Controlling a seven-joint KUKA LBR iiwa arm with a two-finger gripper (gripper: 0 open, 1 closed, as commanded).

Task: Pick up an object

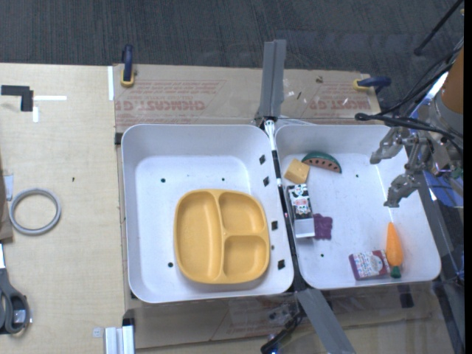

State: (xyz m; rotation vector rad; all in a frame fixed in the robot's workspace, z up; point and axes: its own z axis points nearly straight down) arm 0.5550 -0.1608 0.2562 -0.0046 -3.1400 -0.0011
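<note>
Nothing picked yet, as judged from the frame. The gripper [396, 169] is seen at the right edge, above the right bin [346, 273], fingers spread, nothing between them.

All candidates are lying in the right bin:
- carrot [394, 246], lower right, nearest below the gripper
- pink packet [369, 265] just left of it
- purple piece [323, 226] and small carton [300, 203] by the divider
- yellow block [297, 172] and watermelon slice [322, 161], upper left of the bin

Descent, closing and lift are left.

A yellow divided plate [220, 235] is seen in the left bin [140, 220].

Writing: mirrored print on the cardboard [192, 103] behind the bins, not readable; packet and carton labels too small.
</note>
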